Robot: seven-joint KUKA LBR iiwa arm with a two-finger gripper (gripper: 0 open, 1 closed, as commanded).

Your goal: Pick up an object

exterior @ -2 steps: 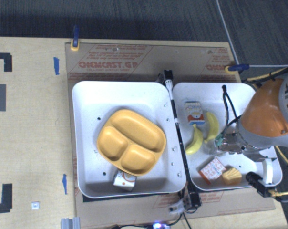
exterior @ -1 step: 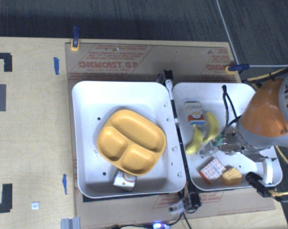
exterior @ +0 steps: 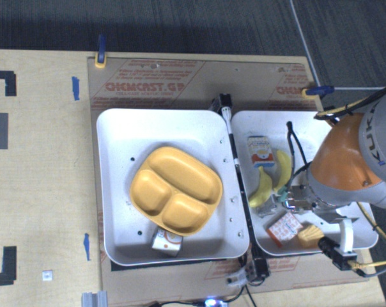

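The tabletop (exterior: 39,190) carries two shallow white bins side by side. The left bin (exterior: 116,171) lies well away from the claw, across the central divider. It holds a large yellow sectioned tray (exterior: 175,189), tilted, with a small white carton (exterior: 166,242) partly tucked under the tray's near edge.

The right bin (exterior: 270,248) is where the arm (exterior: 346,165) works. The grey arm with its orange band reaches in from the right and covers much of this bin. The claw (exterior: 292,199) sits low among the objects at the bin's centre. Whether it is apart or together cannot be told; the wrist body hides it from above.

Objects in the right bin, largest first:
- A banana (exterior: 264,187) lies just beside the claw, on the side toward the divider. Its long axis runs roughly from the far end of the bin toward the near end, curving. A second yellow curved piece (exterior: 284,165) shows beyond the claw; whether it is part of the same fruit cannot be told.
- A small carton with a blue and red label (exterior: 260,149) lies beyond the banana, toward the far wall.
- A red and white packet (exterior: 284,228) lies just on the near side of the claw.
- A yellow wedge-like block (exterior: 310,234) sits beside that packet, under the arm.

Judgement: nothing is visibly between the claw's tips, so no grasp is confirmed. The banana and the red and white packet are the nearest candidates. A grip across the banana's short axis appears the likeliest option.
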